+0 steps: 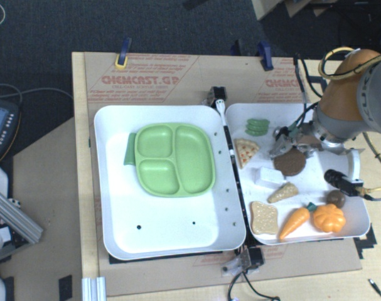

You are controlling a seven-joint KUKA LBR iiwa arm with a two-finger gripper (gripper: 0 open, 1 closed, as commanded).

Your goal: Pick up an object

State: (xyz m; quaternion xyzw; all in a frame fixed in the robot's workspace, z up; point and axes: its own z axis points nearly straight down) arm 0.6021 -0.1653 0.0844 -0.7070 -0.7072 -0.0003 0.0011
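Observation:
My gripper hangs low over the back half of the right bin, reaching in from the right. It sits just above and behind a brown round disc, close to its far edge. I see nothing gripped in it. Around it lie a green ridged piece, a pizza slice, a white block and a tan wedge. Along the bin's front lie a square cracker, a carrot, an orange pumpkin and a small brown lump.
The left bin holds a green divided plate with a darker green piece tucked under its left edge. The grey arm with its orange band stands over the right bin's back right corner.

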